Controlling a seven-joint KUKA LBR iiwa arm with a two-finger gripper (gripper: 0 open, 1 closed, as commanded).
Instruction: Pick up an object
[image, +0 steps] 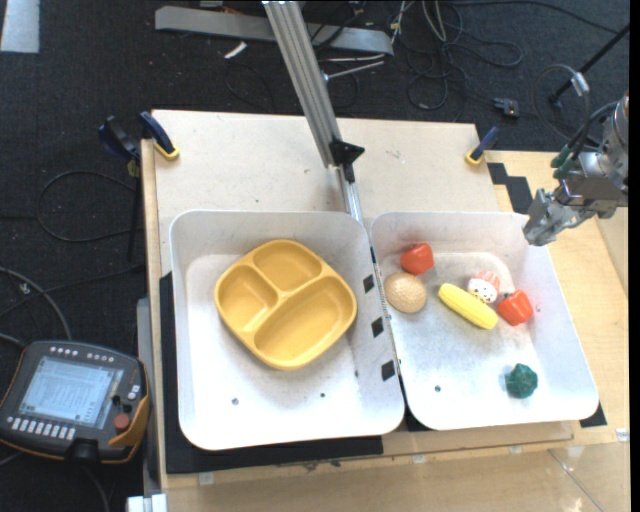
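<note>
I am holding the gripper (541, 232) over the far right rim of the right bin (560, 385), and from this slant I cannot tell how it is set. Nothing is in it, so the pick is not yet begun.

The candidates are all lying in that bin: a red piece (417, 258) near the far left, a tan round one (405, 293) just beside it, a yellow banana-like piece (467, 305) in the middle touching a small white-and-red thing (484, 289), an orange-red piece (515, 308) at its right end, and a dark green lump (520, 380) well apart near the front.

I am judging the green lump or the red piece the safest choice, since each is sitting clear of neighbours; the middle cluster is risking a nudge.

The left bin (200, 400) is carrying a yellow divided plate (286, 302). Both bins are resting on a pale bench (250, 165), with cables on dark carpet beyond and a pendant (70, 395) at the front left.
</note>
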